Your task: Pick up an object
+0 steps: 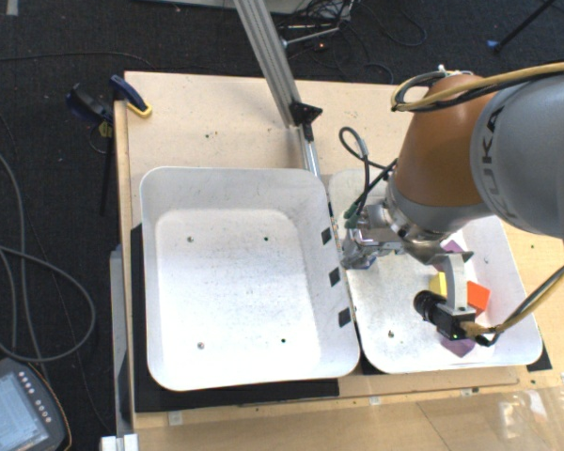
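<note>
My gripper (360,251) hangs low over the left part of the right bin (395,341), close to the wall it shares with the left bin. The arm's orange band and grey body hide much of this bin. An orange block (477,296) lies toward the bin's right side. A purple piece (460,347) pokes out near the front right. A pale purple piece (451,247) shows just under the wrist. Nothing is visibly held.
The left bin (169,191) sits beside the right one on the wooden bench (216,111). A slanted metal pole (268,50) rises behind the bins. A blue and yellow clamp (122,97) grips the bench's far left corner.
</note>
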{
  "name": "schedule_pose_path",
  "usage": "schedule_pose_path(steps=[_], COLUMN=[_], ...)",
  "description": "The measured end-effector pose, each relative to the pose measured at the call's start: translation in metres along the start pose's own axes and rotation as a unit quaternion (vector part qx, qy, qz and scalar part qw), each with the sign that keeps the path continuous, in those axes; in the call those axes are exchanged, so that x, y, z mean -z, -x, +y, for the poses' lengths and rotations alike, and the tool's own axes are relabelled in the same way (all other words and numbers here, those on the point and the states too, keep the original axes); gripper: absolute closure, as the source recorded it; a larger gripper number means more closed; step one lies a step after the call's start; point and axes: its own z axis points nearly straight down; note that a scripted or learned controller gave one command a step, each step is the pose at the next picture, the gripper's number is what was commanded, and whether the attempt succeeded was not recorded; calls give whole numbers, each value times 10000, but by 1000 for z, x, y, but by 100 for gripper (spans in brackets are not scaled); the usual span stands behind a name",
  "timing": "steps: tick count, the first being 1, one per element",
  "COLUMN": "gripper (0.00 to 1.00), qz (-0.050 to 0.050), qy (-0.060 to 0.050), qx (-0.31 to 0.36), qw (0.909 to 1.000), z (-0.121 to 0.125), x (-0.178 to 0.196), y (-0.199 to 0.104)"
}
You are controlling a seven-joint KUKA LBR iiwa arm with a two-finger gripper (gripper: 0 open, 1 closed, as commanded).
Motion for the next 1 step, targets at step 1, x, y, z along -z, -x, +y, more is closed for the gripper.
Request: schedule_pose_path(steps=[1], gripper=[100], qz=[-1], qy=[17], qx=[-7], qw=[10000], z=[-6], x=[15], y=[-53])
